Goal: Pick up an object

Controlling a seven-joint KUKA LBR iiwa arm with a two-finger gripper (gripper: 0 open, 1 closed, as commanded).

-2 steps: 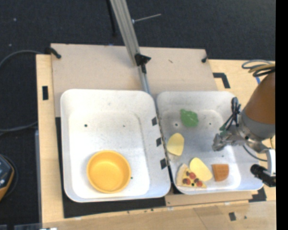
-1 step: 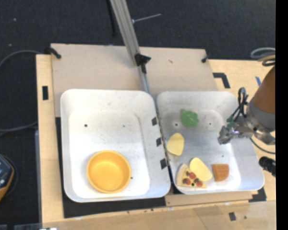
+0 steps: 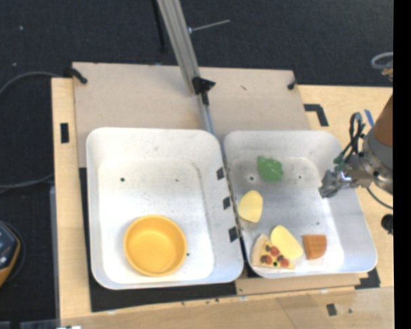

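Objects for picking lie along the right bin's [image 3: 342, 214] front edge; the gripper [image 3: 331, 182] hangs over its right edge, grasp state not discernible, carrying nothing visible.

The right bin [image 3: 342, 249] has open floor through its middle and far-left corner, while a green piece [image 3: 270, 168], pale yellow piece [image 3: 251, 206] and the near-edge cluster [image 3: 288, 247] crowd the rest.

I see dark carpet-like flooring [image 3: 294, 26] surrounding my light wooden bench [image 3: 65, 184]; a black cable [image 3: 14, 91] loops left of the bench, evenly lit.
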